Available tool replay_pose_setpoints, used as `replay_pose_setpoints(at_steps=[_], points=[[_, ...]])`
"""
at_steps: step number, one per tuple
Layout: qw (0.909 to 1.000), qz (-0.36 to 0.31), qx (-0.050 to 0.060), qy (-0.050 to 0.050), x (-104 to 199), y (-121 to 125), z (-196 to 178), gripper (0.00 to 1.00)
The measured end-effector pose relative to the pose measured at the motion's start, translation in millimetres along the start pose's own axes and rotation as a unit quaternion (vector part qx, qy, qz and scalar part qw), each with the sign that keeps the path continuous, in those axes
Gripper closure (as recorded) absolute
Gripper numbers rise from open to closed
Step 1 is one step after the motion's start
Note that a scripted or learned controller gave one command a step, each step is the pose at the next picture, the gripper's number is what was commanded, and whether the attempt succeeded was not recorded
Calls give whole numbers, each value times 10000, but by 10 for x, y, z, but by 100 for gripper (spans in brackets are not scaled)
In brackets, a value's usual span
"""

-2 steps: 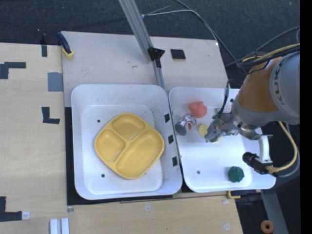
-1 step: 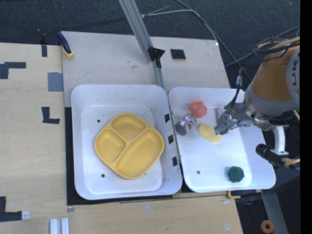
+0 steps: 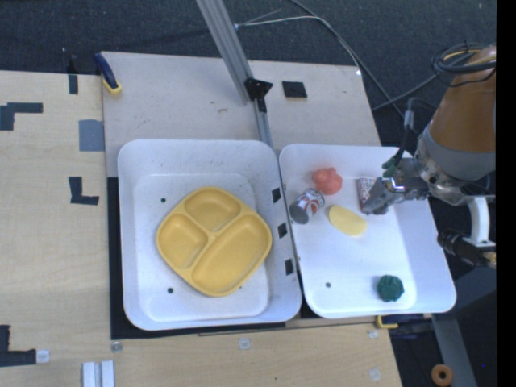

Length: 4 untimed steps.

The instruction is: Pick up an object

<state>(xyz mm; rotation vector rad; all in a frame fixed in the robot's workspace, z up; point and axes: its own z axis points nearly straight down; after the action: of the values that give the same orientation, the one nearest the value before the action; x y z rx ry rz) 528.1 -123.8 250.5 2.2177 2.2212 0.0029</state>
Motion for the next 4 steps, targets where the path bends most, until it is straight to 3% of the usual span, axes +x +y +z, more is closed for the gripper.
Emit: replay_pose_setpoints(at_steps=[1,4], points=[[10000,1,13,3,3,5,-189,100],[10000,-31,26,13,1454,0,24,100]])
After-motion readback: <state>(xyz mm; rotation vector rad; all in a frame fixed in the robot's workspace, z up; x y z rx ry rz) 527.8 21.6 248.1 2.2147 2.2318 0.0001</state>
